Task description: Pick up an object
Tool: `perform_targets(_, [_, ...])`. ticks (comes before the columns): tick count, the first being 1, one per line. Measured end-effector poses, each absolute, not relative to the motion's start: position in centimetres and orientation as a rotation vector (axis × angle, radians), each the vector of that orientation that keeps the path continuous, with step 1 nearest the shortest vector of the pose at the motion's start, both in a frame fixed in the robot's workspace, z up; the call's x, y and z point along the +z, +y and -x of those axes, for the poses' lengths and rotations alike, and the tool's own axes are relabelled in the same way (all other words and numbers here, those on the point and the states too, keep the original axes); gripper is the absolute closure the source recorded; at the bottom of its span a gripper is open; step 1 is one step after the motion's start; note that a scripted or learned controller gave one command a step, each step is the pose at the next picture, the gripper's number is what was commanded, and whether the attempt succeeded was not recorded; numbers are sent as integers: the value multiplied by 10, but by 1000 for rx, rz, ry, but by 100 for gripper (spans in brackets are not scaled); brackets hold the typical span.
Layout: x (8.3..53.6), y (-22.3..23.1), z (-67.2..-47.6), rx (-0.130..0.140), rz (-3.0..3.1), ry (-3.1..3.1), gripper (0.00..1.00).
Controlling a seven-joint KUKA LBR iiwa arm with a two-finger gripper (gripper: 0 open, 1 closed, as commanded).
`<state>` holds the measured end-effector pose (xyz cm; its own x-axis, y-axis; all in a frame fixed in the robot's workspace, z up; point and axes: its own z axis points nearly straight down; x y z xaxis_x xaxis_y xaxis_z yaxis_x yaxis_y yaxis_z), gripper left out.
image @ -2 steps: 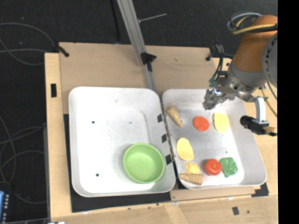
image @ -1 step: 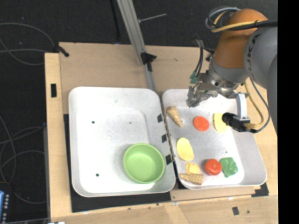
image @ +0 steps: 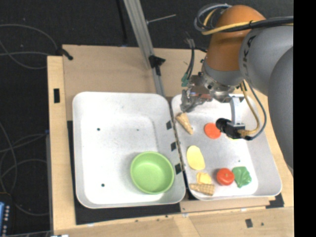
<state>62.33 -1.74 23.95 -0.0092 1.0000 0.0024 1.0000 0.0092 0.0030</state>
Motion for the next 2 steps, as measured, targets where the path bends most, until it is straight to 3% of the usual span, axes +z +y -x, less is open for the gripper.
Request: perform_targets(2, [240,82,-627,3,-2213,2228,100])
